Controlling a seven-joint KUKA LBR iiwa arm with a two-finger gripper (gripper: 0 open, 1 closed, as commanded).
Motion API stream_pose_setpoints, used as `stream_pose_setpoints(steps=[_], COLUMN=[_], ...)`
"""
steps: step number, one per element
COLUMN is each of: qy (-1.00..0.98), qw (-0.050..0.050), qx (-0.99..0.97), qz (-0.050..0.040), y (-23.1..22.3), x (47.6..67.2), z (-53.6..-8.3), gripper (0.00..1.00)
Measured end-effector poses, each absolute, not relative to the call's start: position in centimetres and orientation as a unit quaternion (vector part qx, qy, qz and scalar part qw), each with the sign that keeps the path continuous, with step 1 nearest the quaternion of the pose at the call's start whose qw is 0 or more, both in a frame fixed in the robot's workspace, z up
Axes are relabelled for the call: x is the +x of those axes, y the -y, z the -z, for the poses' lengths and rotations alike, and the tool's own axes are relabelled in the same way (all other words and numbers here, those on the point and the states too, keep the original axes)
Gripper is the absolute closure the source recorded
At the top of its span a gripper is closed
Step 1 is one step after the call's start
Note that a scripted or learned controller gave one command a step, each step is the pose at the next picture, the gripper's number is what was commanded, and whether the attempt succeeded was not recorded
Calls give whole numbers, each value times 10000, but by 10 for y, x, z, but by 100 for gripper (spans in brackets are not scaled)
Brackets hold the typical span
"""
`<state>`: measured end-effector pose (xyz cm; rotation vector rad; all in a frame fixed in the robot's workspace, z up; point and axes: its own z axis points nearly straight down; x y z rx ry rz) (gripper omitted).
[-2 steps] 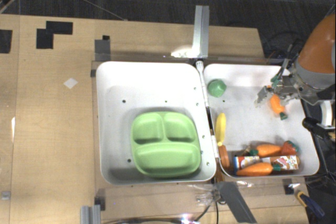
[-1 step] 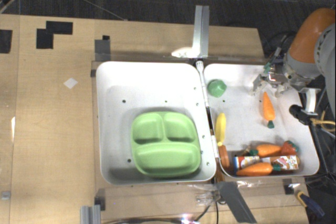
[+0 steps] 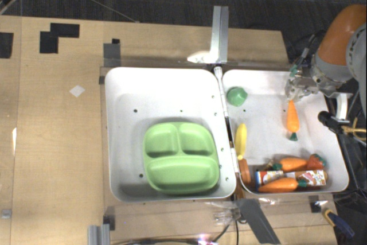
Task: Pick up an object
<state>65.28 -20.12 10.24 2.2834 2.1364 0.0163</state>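
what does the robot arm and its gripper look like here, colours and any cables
The arm is grey with a rounded orange band above the wrist. Its gripper is a small metallic, silver-grey assembly with a bit of green near its top. Thin dark cables loop around the wrist, and black parts sit just below it toward the right bin's edge.

right bin [image 3: 264, 86] middle open | clutter: toys [image 3: 289, 174] front wall
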Motion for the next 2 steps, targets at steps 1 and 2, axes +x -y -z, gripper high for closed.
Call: stream_pose_setpoints(steps=[1, 2], qy=[-7010, -6918], qw=[30, 13], qx=[7132, 7221], qz=[-28, -20], y=[143, 79], x=[626, 653], z=[-198, -185], gripper=[100, 100])
